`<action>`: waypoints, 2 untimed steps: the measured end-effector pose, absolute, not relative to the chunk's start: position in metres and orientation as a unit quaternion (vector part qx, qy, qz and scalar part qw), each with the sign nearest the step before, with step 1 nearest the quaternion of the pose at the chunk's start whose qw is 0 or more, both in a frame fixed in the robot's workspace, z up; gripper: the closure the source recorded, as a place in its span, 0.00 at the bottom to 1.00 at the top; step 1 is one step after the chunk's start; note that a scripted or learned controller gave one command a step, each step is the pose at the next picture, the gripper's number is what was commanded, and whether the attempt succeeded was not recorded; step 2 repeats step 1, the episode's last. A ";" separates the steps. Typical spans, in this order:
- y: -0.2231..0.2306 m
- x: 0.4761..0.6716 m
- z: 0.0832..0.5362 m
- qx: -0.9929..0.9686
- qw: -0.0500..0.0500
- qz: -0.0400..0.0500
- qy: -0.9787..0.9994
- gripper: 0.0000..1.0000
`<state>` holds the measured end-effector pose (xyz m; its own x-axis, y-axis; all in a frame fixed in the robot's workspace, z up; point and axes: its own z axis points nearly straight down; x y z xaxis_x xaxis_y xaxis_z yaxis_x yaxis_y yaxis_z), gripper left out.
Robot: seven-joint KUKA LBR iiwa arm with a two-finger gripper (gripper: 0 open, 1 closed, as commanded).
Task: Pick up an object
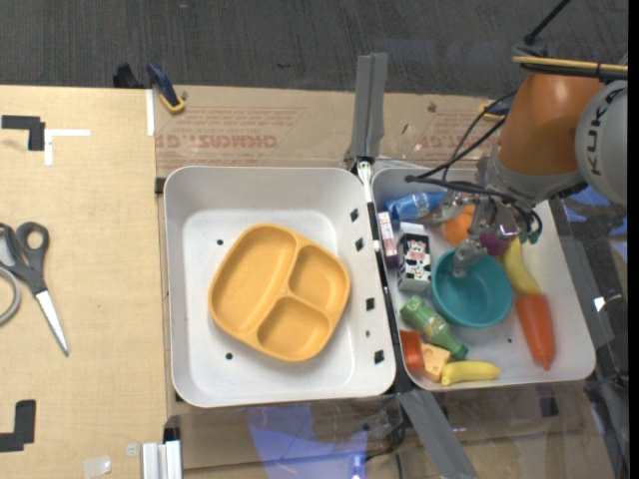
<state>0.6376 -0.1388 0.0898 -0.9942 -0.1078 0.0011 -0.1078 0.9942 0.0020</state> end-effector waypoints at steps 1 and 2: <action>-0.139 0.639 0.099 0.053 -0.001 -0.001 -0.999 1.00; -0.139 0.639 0.099 0.053 -0.001 -0.001 -0.999 1.00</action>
